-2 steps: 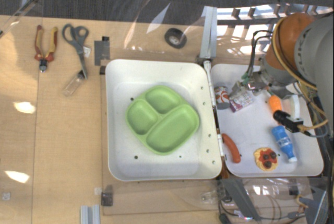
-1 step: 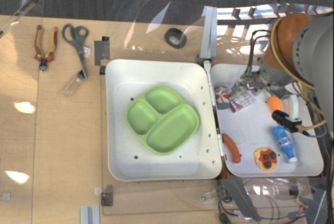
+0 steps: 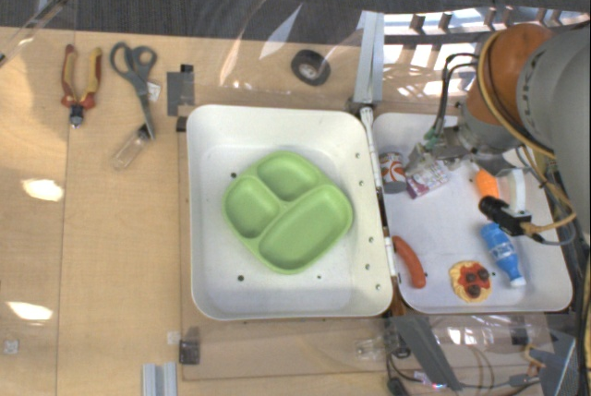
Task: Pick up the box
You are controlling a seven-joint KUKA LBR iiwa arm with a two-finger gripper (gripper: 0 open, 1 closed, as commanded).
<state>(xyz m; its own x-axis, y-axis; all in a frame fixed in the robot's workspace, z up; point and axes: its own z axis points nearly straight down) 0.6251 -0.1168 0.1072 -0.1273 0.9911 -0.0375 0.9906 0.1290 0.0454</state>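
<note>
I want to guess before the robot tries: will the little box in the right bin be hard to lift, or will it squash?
The box looks like thin printed card, so probably light and easy to dent if squeezed hard. It lies flat on the right bin, so it should not roll, though it may slide on the smooth white floor. The gripper is right above it.

A: What is the surface [image 3: 92, 228] like?
B: Pale wood, with two white bins side by side: the left bin [image 3: 208, 283] and the right bin [image 3: 545, 297].

A: What lies straight on the wood?
B: Red-handled pliers [image 3: 78, 82] at far left. Grey scissors [image 3: 137, 80] just right of them. A tape roll [image 3: 311, 66] behind the left bin, and a black bracket [image 3: 181, 90] by that bin's back left corner.
</note>
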